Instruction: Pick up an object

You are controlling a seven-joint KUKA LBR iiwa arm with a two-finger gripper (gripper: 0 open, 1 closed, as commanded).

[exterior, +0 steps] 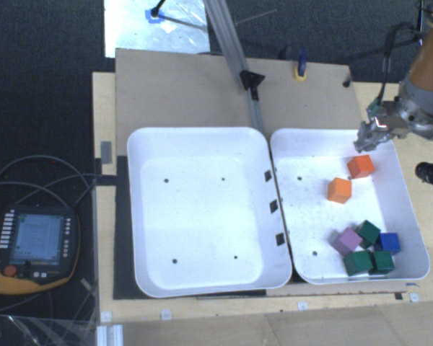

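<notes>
A tan bench (310,99) stands on dark blue carpet (43,63) and bears two shallow white bins side by side. The left bin (141,193) shows only small dark dots on its floor. The right bin (303,215) holds the blocks: a red-orange block (360,166) near its far right corner, an orange block (339,190) just beside it, and a cluster at the near right corner made of a purple block (346,241), three green blocks (369,232) and a blue block (388,243), touching one another.

The gripper (366,140) hangs over the far right rim of the right bin, just above the red-orange block; whether it is spread or closed cannot be told, and no block shows in it.

A metal pole (227,31) slants across the far side of the bench. A teach pendant (32,247) lies on the carpet to the left, with cables looping round it. A shiny sheet (141,20) lies on the floor beyond the bench.
</notes>
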